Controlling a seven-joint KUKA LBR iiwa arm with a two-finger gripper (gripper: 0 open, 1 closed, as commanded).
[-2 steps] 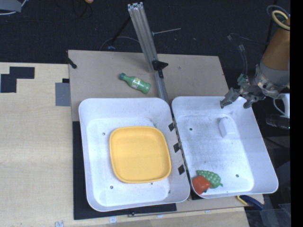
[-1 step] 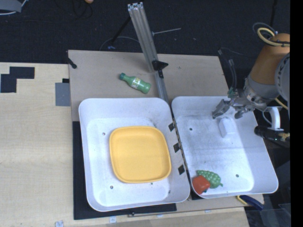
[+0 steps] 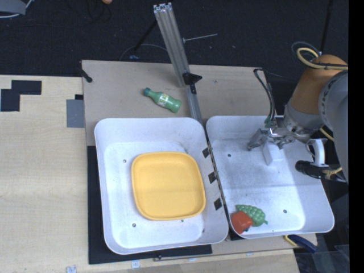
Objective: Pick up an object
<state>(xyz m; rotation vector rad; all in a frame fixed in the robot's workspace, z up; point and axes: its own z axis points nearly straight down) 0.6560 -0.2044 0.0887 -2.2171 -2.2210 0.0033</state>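
Presently the gripper (image 3: 272, 143) hangs spread and empty over the right bin's (image 3: 318, 209) upper floor, well apart from the red-and-green toy (image 3: 245, 218) (lodged in the near-left corner).

Red-and-green toy (image 3: 246, 217) lies in right bin's (image 3: 307, 209) near corner.

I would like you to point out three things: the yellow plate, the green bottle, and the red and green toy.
yellow plate (image 3: 168, 185): camera view, centre of its flat face.
green bottle (image 3: 163, 100): camera view, middle of its body.
red and green toy (image 3: 241, 222): camera view, on its red part.
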